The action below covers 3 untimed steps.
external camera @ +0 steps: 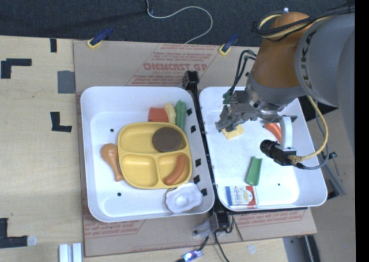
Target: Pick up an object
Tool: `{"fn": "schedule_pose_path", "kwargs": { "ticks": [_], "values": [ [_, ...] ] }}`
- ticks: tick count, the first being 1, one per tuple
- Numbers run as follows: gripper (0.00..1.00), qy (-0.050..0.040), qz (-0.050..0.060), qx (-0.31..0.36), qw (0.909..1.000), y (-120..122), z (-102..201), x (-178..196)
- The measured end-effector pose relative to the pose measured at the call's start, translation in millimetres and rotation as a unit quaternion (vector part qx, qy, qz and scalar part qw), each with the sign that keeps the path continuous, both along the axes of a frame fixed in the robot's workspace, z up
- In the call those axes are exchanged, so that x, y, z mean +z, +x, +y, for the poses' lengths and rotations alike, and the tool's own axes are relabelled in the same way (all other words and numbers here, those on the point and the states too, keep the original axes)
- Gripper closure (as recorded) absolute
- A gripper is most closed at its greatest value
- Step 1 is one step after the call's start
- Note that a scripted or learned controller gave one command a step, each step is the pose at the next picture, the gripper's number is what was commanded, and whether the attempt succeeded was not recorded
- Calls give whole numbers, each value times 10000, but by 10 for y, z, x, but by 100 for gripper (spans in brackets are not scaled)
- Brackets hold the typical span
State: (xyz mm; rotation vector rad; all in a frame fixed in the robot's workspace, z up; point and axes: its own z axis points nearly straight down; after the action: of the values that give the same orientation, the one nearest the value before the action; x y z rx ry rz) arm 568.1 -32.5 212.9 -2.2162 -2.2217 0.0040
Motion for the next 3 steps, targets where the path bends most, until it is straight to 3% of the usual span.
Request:
{"fn": "schedule_pose_path", "kwargs": {
  "ticks": [2, 3],
  "values": [
    [100, 2, 8, 10, 10000, -785, 703, 191],
    [100, -7, 1, -10, 10000, -731, 580, 128]
  ]
}}
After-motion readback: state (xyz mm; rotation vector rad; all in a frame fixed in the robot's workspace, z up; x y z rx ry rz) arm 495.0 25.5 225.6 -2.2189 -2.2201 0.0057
